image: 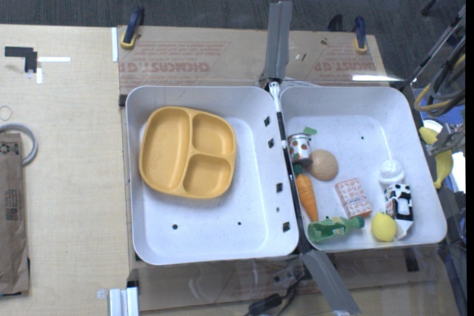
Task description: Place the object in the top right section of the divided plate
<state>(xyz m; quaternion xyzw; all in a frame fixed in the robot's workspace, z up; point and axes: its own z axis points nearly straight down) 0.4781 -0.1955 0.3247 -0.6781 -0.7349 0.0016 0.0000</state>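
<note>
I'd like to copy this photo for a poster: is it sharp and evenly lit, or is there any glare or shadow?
Camera view: even, soft light; the yellow divided plate and carrot look fairly sharp; only faint shadows under the toys; no strong glare on the white bins; small labels are too coarse to read.

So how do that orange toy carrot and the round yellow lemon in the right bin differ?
The orange toy carrot is long and tapered; the round yellow lemon is ball-shaped. The carrot lies by the right white bin's left wall, the lemon near its front right corner. The carrot's tip meets a green bottle; the lemon touches a black-and-white cow-patterned bottle. Both lie loose.
</note>
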